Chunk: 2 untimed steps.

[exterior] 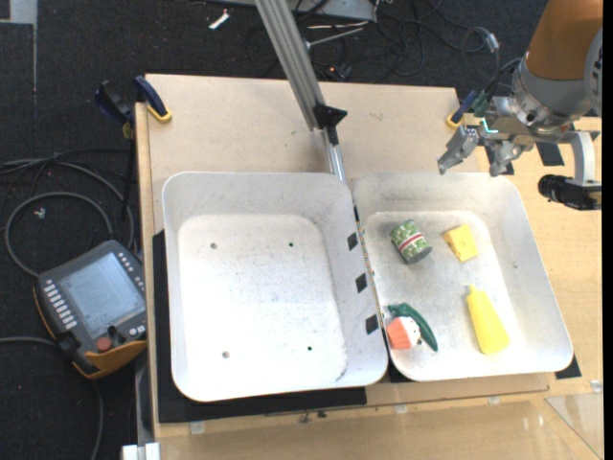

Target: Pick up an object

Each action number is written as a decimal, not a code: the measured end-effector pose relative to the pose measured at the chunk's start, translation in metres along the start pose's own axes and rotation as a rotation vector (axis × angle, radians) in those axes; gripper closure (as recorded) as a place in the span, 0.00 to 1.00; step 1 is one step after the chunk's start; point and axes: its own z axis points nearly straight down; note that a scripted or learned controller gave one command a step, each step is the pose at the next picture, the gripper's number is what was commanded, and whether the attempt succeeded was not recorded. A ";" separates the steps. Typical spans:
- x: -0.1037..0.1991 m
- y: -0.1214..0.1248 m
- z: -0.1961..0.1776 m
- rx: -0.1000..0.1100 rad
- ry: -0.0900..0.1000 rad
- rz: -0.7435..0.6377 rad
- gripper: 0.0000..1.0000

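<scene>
the grey two-finger gripper [476, 154] hangs above the far edge of the right-hand shallow white plastic bin [536, 286], under the grey arm with its orange band [565, 36]. its two fingers stand apart, tips pointing down and toward the left, with nothing between them.

four candidates lie in the right bin. a small green-and-white striped cylinder with a red band [411, 241] lies on its side, nearest the gripper, toward the far left of that bin. just right of it, apart, sits a small yellow block [462, 242]. further toward the near edge lies a yellow elongated bottle-like piece [487, 321]. at the near left, against the bin wall, is a red-and-white toy with a green leafy top [410, 329]. the left-hand white bin [192, 209] holds none of these.

step in hand, as judged: approach, no object yet chosen or touched. the yellow block or the striped cylinder look like the best targets, being close to the gripper and clear of the walls. suggest centring over the chosen piece, turning the wrist so the fingers span its narrow side, then descending straight. the cylinder may roll if struck off-centre. avoid the red toy: the wall crowds one finger.
</scene>
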 end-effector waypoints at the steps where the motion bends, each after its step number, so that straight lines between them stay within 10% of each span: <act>1: 0.000 0.001 -0.003 -0.004 -0.002 -0.002 0.00; 2: -0.005 -0.001 0.042 0.000 -0.001 0.003 0.00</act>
